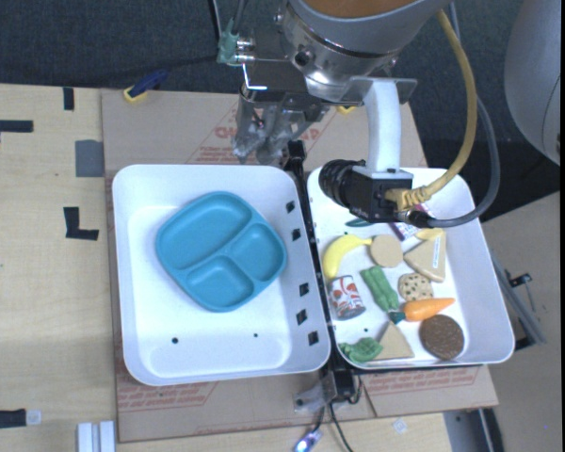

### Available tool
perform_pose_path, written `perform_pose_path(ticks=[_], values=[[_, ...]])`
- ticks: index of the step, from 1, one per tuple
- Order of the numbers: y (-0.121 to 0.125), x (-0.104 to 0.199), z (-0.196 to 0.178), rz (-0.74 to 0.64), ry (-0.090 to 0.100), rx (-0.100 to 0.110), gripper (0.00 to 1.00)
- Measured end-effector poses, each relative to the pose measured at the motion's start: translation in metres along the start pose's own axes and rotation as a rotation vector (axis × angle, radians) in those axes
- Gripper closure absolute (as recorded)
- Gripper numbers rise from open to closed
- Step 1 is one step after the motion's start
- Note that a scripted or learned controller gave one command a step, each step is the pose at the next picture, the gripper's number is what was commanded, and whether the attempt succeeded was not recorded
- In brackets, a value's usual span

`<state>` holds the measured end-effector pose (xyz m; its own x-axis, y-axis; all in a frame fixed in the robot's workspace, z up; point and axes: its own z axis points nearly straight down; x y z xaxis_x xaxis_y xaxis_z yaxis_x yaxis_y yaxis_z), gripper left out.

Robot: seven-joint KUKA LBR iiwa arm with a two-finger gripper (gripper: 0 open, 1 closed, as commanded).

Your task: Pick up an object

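The gripper (pixel 268 139) hangs above the bins' far edge, jaws apparently empty, their opening unclear; approach stage. Next: descend onto the banana (pixel 343 250).

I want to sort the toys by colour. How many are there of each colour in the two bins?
Blue: 1, the blue plastic divided plate
Yellow: 1, the yellow toy banana
Orange: 1, the orange toy carrot
Green: 2, the green toy bean pod and green leafy piece
Brown: 1, the round brown patty
Total: 6
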<state>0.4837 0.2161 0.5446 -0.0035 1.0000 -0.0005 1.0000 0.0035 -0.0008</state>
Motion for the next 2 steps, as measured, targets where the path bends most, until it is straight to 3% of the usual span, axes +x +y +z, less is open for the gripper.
perform_pose_path(ticks=[1, 2], values=[[-0.002, 0.007, 0.144, 0.002, -0.008, 0.017, 1.0], [0.014, -0.011, 0.003, 0.003, 0.006, -0.014, 1.0]])
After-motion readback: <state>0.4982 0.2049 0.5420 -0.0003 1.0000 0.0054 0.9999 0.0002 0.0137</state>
